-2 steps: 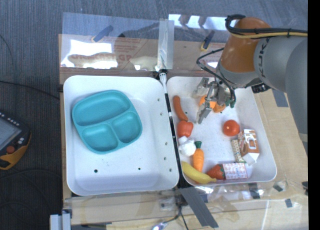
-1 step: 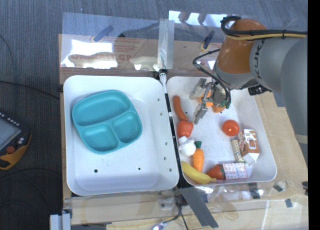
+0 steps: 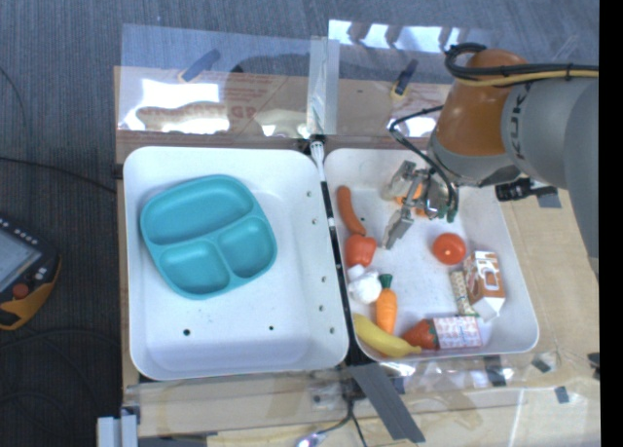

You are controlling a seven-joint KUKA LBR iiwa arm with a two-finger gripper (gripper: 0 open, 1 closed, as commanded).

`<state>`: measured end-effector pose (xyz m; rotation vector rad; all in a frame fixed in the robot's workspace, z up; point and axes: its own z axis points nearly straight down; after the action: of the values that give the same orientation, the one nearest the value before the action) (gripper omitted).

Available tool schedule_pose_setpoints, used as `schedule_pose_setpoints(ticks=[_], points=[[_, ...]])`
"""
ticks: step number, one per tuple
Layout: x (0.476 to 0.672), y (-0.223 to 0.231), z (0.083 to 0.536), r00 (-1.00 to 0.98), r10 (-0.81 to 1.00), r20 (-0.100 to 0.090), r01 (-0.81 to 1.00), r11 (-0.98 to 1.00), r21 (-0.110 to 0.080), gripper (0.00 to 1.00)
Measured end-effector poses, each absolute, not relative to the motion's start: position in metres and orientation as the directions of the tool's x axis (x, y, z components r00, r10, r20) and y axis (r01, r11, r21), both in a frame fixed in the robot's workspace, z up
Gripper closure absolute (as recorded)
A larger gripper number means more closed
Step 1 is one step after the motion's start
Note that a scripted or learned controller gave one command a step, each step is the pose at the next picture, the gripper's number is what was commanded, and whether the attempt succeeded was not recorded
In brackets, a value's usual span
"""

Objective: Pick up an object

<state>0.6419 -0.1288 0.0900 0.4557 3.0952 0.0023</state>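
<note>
Two fingers [image 3: 401, 204] of your gripper [image 3: 407, 209] hang spread, pinching nothing, just left of the tomato [image 3: 449, 247].

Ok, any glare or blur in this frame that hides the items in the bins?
Camera view: glare sits on the clear panels behind the bins, not on the items; the tool looks slightly soft; the teal tray and tomato read sharp.
</note>
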Motion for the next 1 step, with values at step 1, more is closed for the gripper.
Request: schedule_pose_setpoints(ticks=[1], points=[[0.6008,-0.1711,0.0901,-0.917,0.399,-0.013,0.399,0.917,0.003,0.00]])
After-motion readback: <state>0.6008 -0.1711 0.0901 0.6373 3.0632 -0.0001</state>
